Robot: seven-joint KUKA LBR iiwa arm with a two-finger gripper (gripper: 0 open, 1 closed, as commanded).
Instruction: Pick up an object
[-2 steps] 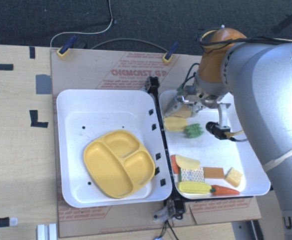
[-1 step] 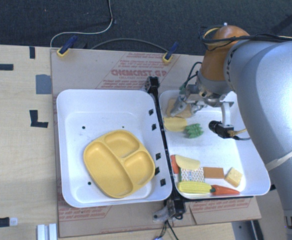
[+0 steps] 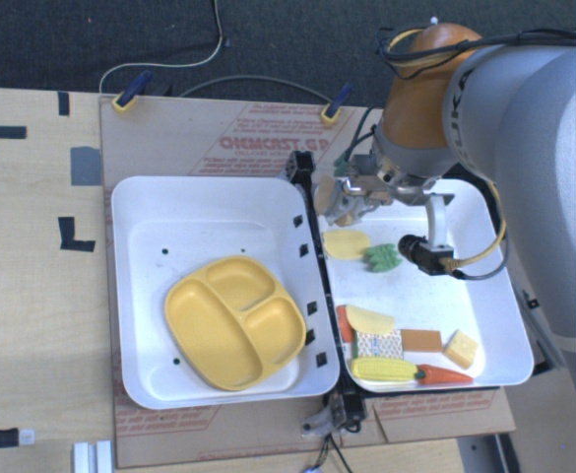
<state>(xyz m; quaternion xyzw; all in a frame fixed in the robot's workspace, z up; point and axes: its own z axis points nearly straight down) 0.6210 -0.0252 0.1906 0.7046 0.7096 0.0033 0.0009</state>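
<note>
The right bin (image 3: 484, 264) holds several toy foods. A pale yellow piece (image 3: 346, 244) and a green broccoli (image 3: 382, 256) lie near its far left. Along the near edge are a yellow slice (image 3: 369, 318), a checkered cracker (image 3: 378, 344), a brown block (image 3: 420, 341), a cheese cube (image 3: 461, 348), a corn cob (image 3: 383, 369) and a carrot (image 3: 443, 373). My gripper (image 3: 351, 203) hangs over the bin's far left corner, just above and beyond the pale yellow piece. Nothing is visibly held.
The left bin (image 3: 140, 225) holds a yellow divided plate (image 3: 233, 320). A black divider (image 3: 312, 254) runs between the bins. My bulky grey arm (image 3: 524, 166) covers the right side, with a black cable (image 3: 465, 264) looping over the right bin.
</note>
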